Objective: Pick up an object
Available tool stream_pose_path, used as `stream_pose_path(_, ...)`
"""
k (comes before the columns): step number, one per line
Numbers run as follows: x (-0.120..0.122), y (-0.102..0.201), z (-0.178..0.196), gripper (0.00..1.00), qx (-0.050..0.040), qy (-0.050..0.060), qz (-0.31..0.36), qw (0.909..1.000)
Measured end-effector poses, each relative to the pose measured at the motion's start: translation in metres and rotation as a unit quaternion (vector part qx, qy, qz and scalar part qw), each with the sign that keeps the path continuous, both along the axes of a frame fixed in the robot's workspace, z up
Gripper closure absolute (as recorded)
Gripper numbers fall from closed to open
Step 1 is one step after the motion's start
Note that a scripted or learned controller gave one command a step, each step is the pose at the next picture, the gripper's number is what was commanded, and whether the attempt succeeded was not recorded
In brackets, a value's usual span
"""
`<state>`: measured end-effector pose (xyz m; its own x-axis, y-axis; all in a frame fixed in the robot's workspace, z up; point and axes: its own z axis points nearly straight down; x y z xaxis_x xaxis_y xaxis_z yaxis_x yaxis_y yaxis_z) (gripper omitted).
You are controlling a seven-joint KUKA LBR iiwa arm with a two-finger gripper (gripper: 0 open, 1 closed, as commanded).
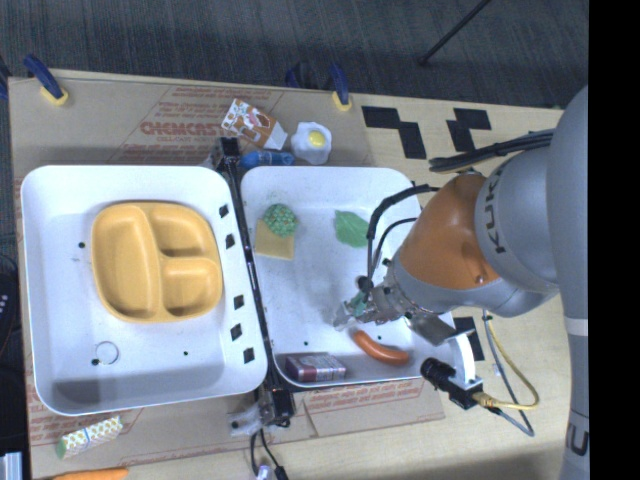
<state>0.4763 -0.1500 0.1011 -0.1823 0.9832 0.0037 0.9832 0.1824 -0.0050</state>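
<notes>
My gripper (358, 308) is low in the right bin (310, 288), near its front right part, under the orange band of the arm. An orange sausage-shaped toy (380, 348) lies just in front of it, close to the fingers. A green leaf-like piece (351, 228) lies further back in the bin. At the bin's left side sit a yellow block (275, 241) and a green knobbly ball (281, 218) on it. A dark small box (316, 369) rests at the bin's front edge.
The left bin (50, 298) holds a yellow divided tray (157, 260). Behind the bins lie a snack packet (246, 121), a blue item (266, 157) and a white-and-yellow egg toy (313, 141). A small wrapped packet (90, 435) lies in front of the left bin.
</notes>
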Motion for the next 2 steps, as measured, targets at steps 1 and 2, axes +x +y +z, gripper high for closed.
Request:
stream_pose_path(1, -0.0003, -0.0103, -0.0095, 1.0, 0.0006, -0.001, 0.174, 0.9847)
stream_pose_path(2, -0.0003, -0.0104, -0.0096, 0.0, 0.0007, -0.001, 0.174, 0.9847)
